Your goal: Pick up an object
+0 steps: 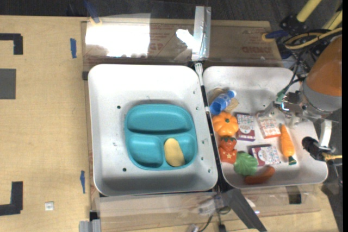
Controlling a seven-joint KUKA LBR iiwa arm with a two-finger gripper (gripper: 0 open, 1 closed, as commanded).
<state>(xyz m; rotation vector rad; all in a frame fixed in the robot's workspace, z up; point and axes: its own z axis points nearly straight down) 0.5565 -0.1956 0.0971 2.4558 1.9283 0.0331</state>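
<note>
**Camera view.** The grey arm [326, 89] enters from the right and carries its gripper [284, 107] over the upper right part of the right bin [255, 76]. The metal parts there are too tangled to read, so whether the gripper is spread or closed cannot be told, and nothing is seen held in it.

The candidates for picking all lie in this bin:
- a carrot [286, 143] just below the gripper;
- three small printed cartons [246, 126] close together in the middle;
- a blue bottle [222, 101], an orange pumpkin [225, 125] and a red fruit [227, 145] stacked along the left wall;
- a green vegetable [246, 163] touching a red pepper [262, 175] at the near wall.

The carrot looks like the nearest target and lies apart from its neighbours. A good attempt would probably descend straight over its middle and close across its narrow width, keeping off the carton beside it.

The left bin [103, 117] holds a teal divided tray [157, 117]. A yellow oval object [174, 152] rests in the tray's lower right compartment.
</note>
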